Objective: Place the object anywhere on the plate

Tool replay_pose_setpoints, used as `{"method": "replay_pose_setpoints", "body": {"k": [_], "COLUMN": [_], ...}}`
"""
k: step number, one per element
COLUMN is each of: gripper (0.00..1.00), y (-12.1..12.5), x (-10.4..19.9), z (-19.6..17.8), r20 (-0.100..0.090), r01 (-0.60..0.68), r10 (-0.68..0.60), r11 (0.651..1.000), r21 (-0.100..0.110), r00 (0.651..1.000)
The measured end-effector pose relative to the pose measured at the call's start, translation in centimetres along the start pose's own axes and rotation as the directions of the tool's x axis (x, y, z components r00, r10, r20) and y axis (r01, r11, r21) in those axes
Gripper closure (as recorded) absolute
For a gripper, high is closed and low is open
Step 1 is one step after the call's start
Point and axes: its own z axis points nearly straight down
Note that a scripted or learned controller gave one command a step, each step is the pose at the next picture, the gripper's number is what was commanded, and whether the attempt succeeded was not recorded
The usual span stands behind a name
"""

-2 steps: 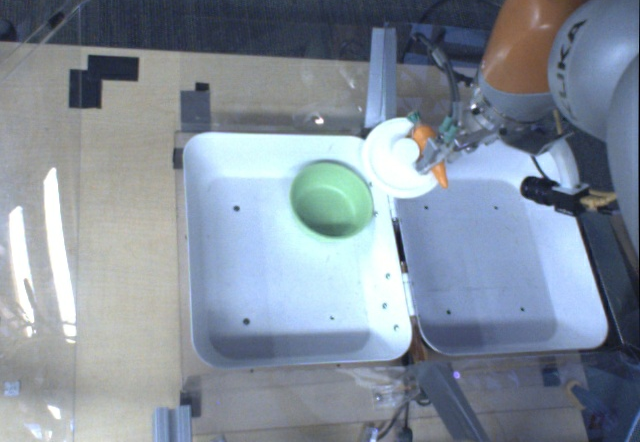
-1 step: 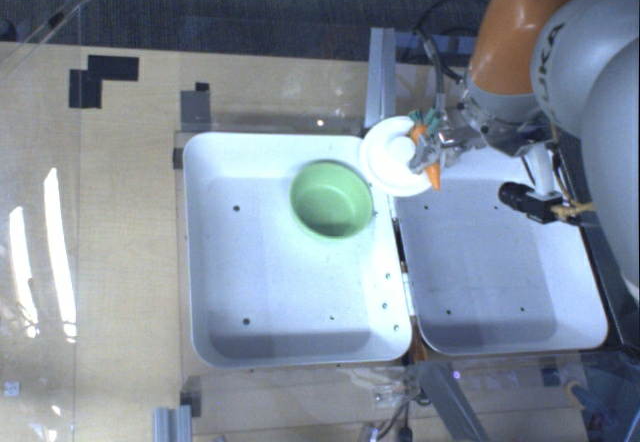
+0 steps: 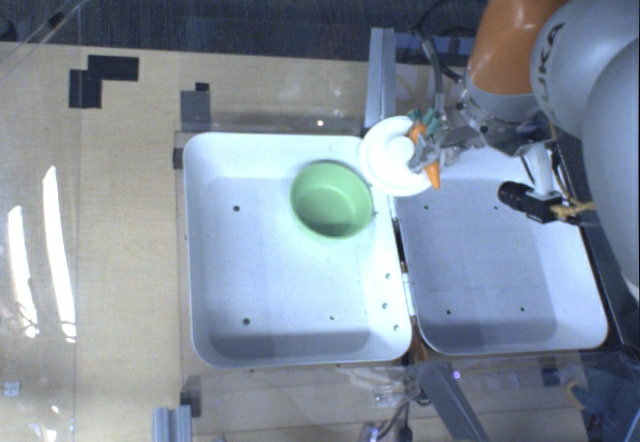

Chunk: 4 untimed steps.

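A small white plate [image 3: 388,162] rests at the far edge where the two bins meet, overlapping the rim of the right bin. An orange carrot-like object [image 3: 430,170] hangs over the plate's right edge. My gripper [image 3: 428,142] sits right above the plate's right side, with the orange piece between its fingers; a bit of teal shows at the fingertips. The grey arm with its orange band reaches in from the upper right.
A green bowl [image 3: 331,198] stands in the left bin [image 3: 230,270], near its far right corner, just left of the plate. The right bin [image 3: 500,280] holds nothing but the arm's shadow. A black cable connector [image 3: 530,201] hangs over the right bin.
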Motion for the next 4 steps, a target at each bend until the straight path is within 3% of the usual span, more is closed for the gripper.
{"method": "replay_pose_setpoints", "body": {"k": [2, 3, 4], "gripper": [1.0, 1.0, 1.0], "y": [0.0, -0.8, -0.8], "x": [1.6, 2.8, 2.8], "z": [-0.5, -1.0, -1.0], "r20": [-0.002, 0.009, 0.01], "r01": [-0.023, 0.011, 0.032], "r10": [0.023, -0.011, -0.032], "r11": [1.0, 1.0, 0.999], "r21": [-0.009, -0.023, -0.023], "r00": [1.0, 1.0, 0.999]}}
